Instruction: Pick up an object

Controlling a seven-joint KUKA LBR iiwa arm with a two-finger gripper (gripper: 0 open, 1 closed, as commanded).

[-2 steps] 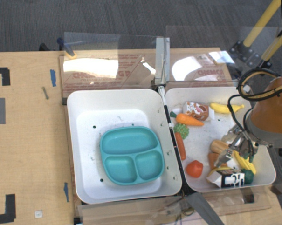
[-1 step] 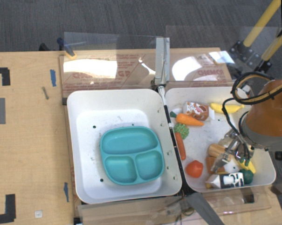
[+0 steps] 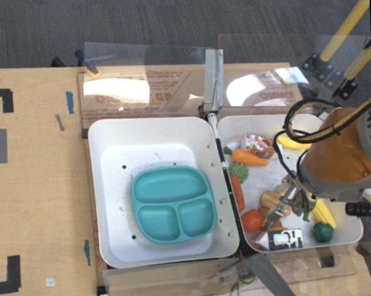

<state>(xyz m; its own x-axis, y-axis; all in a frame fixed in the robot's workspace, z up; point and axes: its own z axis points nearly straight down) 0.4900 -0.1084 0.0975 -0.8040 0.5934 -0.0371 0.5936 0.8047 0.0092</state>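
My gripper [image 3: 282,207] is low inside the right bin [image 3: 352,238], reaching in from the right under the orange wrist band. It hangs among toy foods. A tan piece [image 3: 269,199] lies just to its left and a red tomato [image 3: 252,220] just below-left. A black and white item [image 3: 286,238] lies right below it. A yellow corn cob [image 3: 324,212] and a green piece [image 3: 323,231] sit to its right. I see nothing clearly held.
Farther back in the right bin lie a carrot [image 3: 250,157], broccoli [image 3: 238,171], a long red piece [image 3: 238,192], a red and white packet [image 3: 259,144] and a banana [image 3: 289,141]. The left bin [image 3: 107,178] holds a teal divided plate [image 3: 173,203].
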